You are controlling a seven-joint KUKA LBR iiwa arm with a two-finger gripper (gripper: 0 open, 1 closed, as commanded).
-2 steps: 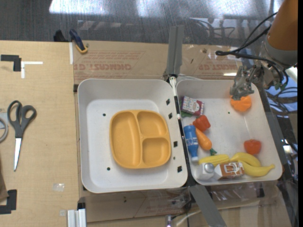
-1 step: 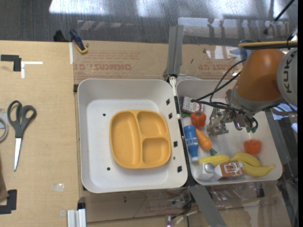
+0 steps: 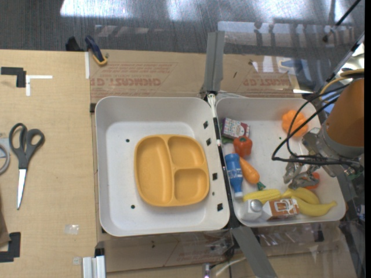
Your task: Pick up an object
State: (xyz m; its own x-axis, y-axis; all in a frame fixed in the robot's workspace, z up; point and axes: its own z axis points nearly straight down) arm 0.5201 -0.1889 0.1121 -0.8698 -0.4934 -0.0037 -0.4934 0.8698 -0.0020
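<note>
Two white bins [image 3: 104,172] sit on the table [image 3: 52,97]. One yellow divided plate [image 3: 172,170] lies in the bin farther from the jaws. Beside the jaws: one banana [image 3: 316,204], one corn cob [image 3: 264,195], one carrot [image 3: 250,170], one red pepper [image 3: 243,146], one blue bottle [image 3: 233,174], one orange fruit [image 3: 293,122], two small cartons [image 3: 235,128]. One pair of scissors [image 3: 24,155] lies far off.

Both white bins [image 3: 104,172] look like smooth, slightly glossy plastic, as does the yellow divided plate [image 3: 171,170] in the left one. At the left of the frame, the bench [image 3: 46,213] looks like pale, matt wood, and the scissors [image 3: 23,155] there have shiny metal blades and dark plastic handles. Along the top, brown cardboard [image 3: 145,77] looks matt and printed. In the right bin, the banana [image 3: 316,204] and blue bottle [image 3: 233,174] look like smooth plastic.
</note>
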